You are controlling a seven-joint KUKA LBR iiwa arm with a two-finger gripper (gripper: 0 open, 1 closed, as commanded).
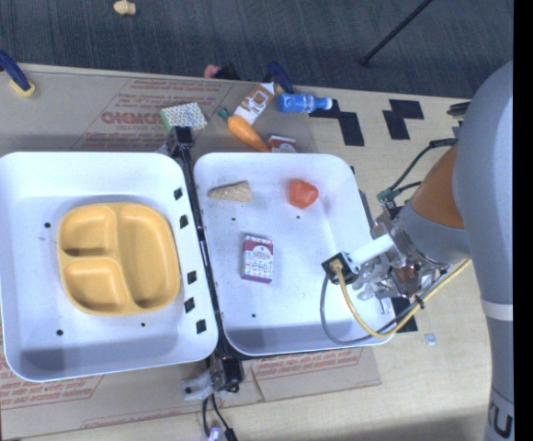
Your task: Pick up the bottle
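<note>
1. Presently: bottle (blue, lying flat) on the bench beyond the right bin, unheld.
2. Gripper over that bin's right rim, well apart; whether open or closed, cannot tell.
3. Step: approach; next, reach past the far rim.

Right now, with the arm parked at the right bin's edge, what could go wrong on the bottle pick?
1. The bottle lies on its side outside both bins, behind the right bin; the gripper sits at the opposite, near-right corner, so the reach likely crosses the bin.
2. An orange carrot-like item and a small carton lie close beside the bottle; a grasp may catch them instead.
3. A round bottle lying flat could roll away.
</note>
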